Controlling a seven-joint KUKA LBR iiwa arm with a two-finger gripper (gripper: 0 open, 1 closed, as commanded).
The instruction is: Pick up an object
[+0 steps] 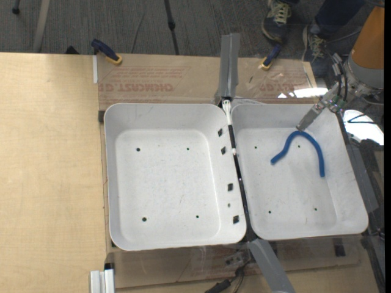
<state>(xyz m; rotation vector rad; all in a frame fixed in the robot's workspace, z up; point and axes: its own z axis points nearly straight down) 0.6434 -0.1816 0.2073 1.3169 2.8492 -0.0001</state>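
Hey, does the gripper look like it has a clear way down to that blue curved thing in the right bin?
Probably yes. The blue curved piece lies alone on the right bin floor, and the gripper sits just above its bend with nothing between them.

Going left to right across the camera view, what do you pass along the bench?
Bare wooden bench top → left white bin → grey divider between the bins → right white bin, with the blue curved object in it → gripper at that bin's upper right corner.
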